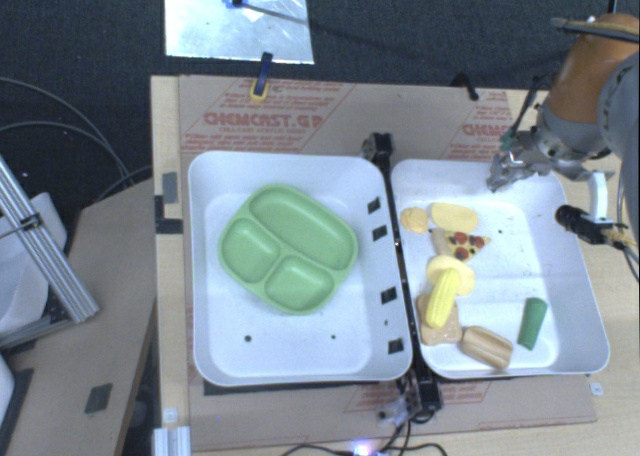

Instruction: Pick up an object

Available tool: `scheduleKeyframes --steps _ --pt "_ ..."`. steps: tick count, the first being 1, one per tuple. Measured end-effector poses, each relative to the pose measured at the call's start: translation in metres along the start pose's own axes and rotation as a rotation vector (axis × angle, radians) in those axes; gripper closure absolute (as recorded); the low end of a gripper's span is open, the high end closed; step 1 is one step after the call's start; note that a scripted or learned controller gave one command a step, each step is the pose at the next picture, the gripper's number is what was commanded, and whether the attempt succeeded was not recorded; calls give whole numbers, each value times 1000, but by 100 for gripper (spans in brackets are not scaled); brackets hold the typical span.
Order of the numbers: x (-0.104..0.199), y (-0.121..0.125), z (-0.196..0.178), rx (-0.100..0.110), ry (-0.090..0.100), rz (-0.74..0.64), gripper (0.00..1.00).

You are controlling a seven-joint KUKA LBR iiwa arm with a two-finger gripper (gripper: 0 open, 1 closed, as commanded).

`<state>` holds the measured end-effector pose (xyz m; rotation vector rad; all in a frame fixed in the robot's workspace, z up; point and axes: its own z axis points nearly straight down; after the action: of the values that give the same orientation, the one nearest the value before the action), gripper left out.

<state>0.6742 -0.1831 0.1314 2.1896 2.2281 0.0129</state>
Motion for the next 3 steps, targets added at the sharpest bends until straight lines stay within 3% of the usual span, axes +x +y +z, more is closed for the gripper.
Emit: scheduleKeyframes --steps 1,2,3 --pt "80 -4 47 15 9 9 100" --pt "193 -50 -63 8 13 2 100" --pt "280 -66 -80 15 12 4 100"
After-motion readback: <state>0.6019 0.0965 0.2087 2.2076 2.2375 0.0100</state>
